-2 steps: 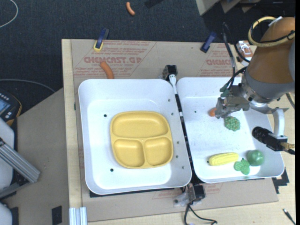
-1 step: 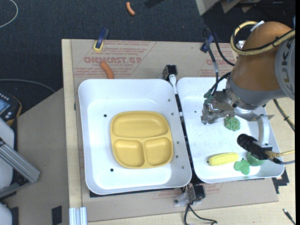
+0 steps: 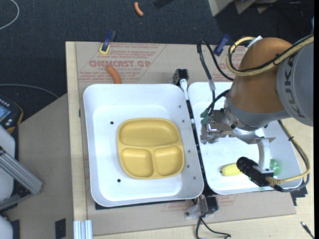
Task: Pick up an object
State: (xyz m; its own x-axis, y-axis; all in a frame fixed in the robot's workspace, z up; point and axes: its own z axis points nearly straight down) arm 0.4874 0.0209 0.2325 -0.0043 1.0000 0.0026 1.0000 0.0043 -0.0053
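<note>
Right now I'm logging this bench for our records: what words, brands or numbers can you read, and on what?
"CHEMCAST G P": red print on the brown board under the bins; the last letters are unsure.
Smaller red lines around it: too blurred to read.
"KU": dark letters on the grey arm, cut off at the picture's edge.

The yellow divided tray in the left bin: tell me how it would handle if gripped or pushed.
The yellow divided tray looks like moulded plastic, so probably stiff and light. It lies flat and wide in the left bin, so a push would likely slide it, not tip it. Its smooth rounded rim may slip between two fingers; the ridges between compartments might grip better.
</note>
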